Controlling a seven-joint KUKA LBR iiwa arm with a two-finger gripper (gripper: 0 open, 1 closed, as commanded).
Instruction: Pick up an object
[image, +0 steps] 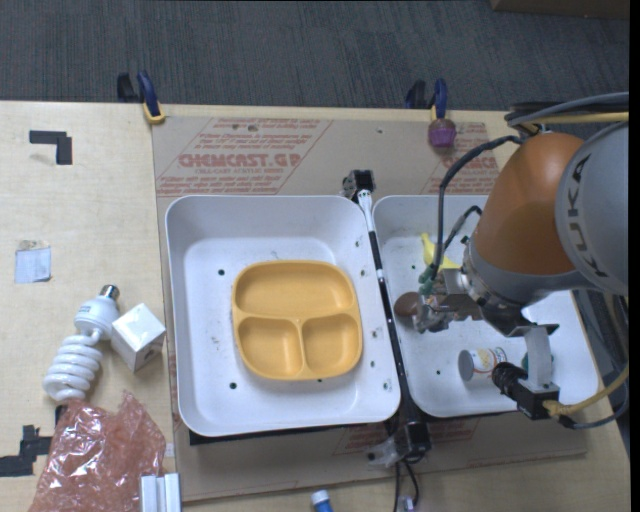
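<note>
The grey arm with its orange band (530, 215) is reaching over the right shallow white bin (400, 215). Its claw (432, 312) is hanging low inside; open or closed, I cannot tell. A small brown round object (407, 305) is lying just beside the claw, on that bin's floor.

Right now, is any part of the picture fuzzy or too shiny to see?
In the camera view, the yellow tray looks sharp and evenly lit, with soft shadows along the left bin walls; the gripper is dark and cluttered under the arm, and the small brown thing beside it is too blurry to name.
</note>
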